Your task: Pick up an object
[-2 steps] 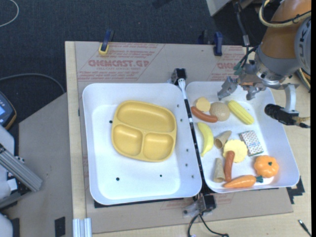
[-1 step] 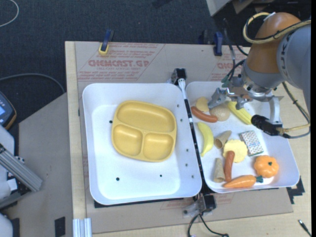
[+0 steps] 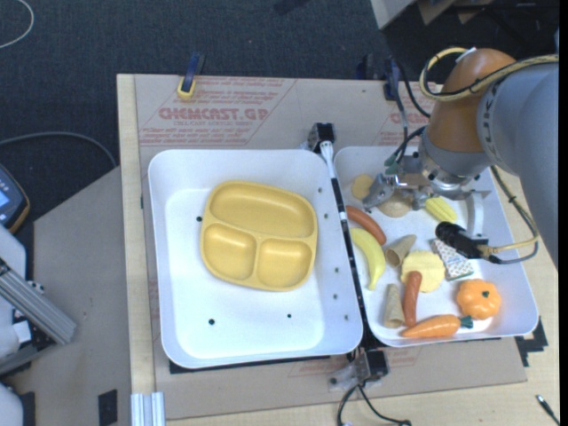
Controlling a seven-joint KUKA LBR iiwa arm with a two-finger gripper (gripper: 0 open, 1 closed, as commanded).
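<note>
The right bin [image 3: 519, 278] holds several toy foods. Among them are a yellow banana [image 3: 368, 254], a red sausage [image 3: 366, 224], a tan lump [image 3: 396, 208], a yellow cheese block [image 3: 425, 270], an orange pumpkin [image 3: 479, 299] and a carrot [image 3: 430, 327]. My gripper [image 3: 393, 187] hangs low over the far part of this bin, just above the tan lump and beside a small tan piece [image 3: 362, 186]. Nothing shows as lifted.
The left bin [image 3: 177, 264] bears a yellow divided plate [image 3: 258, 235]. In the right bin also lie a tan cone [image 3: 401, 247], an orange sausage [image 3: 411, 295], a yellow piece [image 3: 441, 209] and a patterned wedge [image 3: 455, 261]. The bins' shared rim [image 3: 344, 238] runs close to the gripper's left.
</note>
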